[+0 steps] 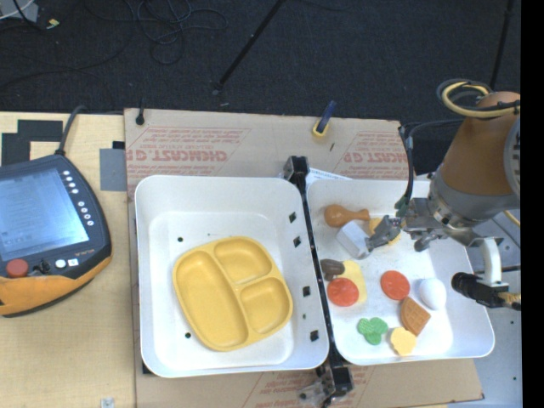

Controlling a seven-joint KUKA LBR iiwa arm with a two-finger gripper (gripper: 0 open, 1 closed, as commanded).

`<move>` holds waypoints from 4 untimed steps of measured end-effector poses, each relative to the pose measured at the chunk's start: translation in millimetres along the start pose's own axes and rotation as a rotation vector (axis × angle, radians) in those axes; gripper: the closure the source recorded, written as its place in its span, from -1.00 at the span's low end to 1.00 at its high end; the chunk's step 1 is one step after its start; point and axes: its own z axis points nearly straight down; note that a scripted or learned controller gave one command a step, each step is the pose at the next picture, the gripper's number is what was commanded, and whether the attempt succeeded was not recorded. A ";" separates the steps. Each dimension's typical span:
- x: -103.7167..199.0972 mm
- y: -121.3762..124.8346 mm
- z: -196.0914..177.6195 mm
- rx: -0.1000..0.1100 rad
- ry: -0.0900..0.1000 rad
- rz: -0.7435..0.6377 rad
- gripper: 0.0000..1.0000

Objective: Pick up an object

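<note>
Grey block (351, 239) sat in right bin (476, 338), upper left, just below brown piece (338, 216). Tool (382, 234) was right beside it; couldn't tell jaw width. You'd want it centred over block, clear of yellow sponge (354, 279), w/ straight descent.

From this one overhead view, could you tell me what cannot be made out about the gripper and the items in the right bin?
- Gripper: too small and dark in the camera view to tell how it is set, or whether it touches the grey block beside it.
- Dark item: partly under the red disc; its shape is unclear.
- Arm: cut off by the right edge.
- Right bin: its far right corner is hidden behind the arm.
</note>
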 end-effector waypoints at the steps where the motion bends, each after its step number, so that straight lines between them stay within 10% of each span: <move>1: -1.2 -0.3 -9.7 0.002 0.001 0.001 1.00; 2: 42.7 -57.5 14.6 0.010 0.004 0.000 1.00; 4: 180.7 -81.7 -101.2 -0.004 0.003 -0.005 1.00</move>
